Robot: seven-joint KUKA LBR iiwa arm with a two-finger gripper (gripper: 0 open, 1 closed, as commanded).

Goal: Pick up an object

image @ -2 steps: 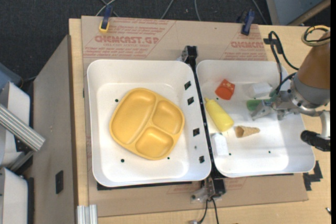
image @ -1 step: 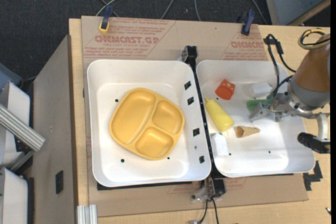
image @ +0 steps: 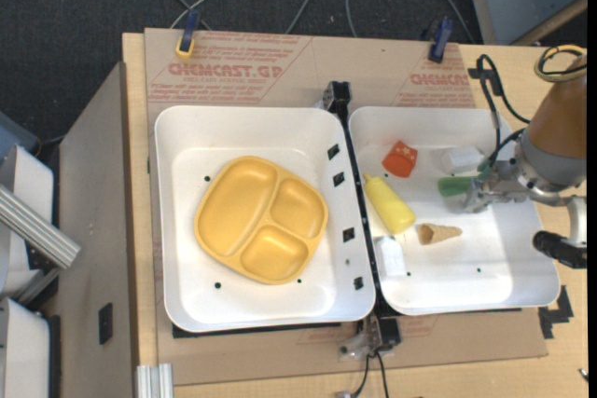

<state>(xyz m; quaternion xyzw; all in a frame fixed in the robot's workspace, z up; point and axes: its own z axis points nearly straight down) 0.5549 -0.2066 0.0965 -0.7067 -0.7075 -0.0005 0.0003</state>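
Left bin (image: 177, 228): it is holding only a yellow divided tray (image: 260, 219), lying flat and slightly turned, well apart from the arm.

Right bin (image: 522, 289): it is carrying the loose objects. From left to right, a white block (image: 391, 256) is lying near the dividing wall, a yellow bottle (image: 388, 203) is lying on its side, a red block (image: 399, 159) is sitting above it, and a tan cone (image: 437, 234) is resting just right of the bottle.

Likely target: a green object (image: 455, 185) is lying just beside a white piece (image: 459, 160), right where the arm is working.

Gripper (image: 485, 193): it is sitting low in the right bin against the green object's right end; I cannot tell whether the fingers are spread or closed, nor whether anything is sitting between them.

Doing the step well: judging from the layout, the gripper should be centring over the green object, straddling its narrow width, keeping off the white piece, and closing only once low enough.

Writing: red print on the cardboard sheet (image: 233, 61) behind the bins is reading "CHEMCAST", repeated on the right; the smaller lines are too fine to read.
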